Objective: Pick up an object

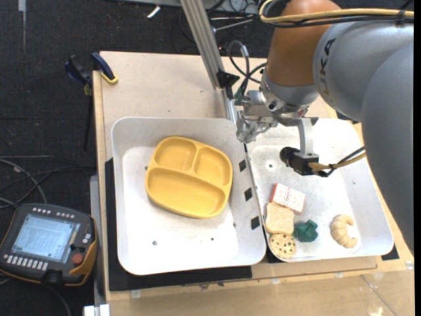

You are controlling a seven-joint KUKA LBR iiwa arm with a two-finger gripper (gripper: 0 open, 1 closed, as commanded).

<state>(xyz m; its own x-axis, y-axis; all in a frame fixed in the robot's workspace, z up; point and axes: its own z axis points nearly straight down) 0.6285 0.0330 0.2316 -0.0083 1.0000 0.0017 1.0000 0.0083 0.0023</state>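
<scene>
gripper hangs at upper centre over the divide between the bins; fingers' state cannot be told. yellow plate in left bin; toast, croissant lower right.

Yellow divided plate looked smooth, glossy plastic. White bins were matt. Beside them, the croissant looked rough.

Yellow divided plate lies in the left bin (toy foods fill the right).
</scene>
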